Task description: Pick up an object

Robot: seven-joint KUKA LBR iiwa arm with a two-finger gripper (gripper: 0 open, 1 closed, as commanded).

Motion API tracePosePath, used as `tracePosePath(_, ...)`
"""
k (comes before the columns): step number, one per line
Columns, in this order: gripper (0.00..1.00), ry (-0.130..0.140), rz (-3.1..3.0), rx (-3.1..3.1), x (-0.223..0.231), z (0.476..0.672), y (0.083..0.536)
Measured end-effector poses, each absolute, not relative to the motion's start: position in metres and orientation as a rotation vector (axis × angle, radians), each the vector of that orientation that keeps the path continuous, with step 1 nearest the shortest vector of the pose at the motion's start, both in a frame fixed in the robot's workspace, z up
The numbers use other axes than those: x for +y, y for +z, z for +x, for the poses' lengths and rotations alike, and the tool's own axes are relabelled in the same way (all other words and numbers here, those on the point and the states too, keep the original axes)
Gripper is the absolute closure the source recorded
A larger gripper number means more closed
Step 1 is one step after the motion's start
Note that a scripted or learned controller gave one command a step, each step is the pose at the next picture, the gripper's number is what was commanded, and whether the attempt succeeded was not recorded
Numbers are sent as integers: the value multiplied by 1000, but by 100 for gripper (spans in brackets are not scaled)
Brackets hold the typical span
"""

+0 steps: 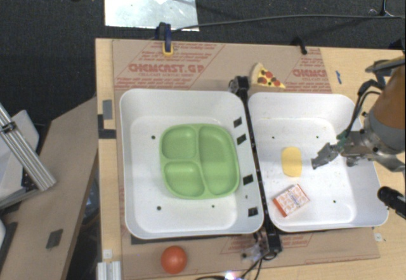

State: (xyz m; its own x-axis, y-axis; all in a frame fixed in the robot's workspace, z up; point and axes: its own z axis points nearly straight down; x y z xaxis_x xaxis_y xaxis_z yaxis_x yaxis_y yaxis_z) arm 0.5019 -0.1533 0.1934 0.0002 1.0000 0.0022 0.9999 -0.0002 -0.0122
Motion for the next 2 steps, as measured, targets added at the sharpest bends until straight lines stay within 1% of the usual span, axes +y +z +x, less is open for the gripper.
tracePosePath(1,0,-1,-2218,-2226,-153,505,200)
tracePosePath(2,0,0,-2218,-2223,-147,511,155)
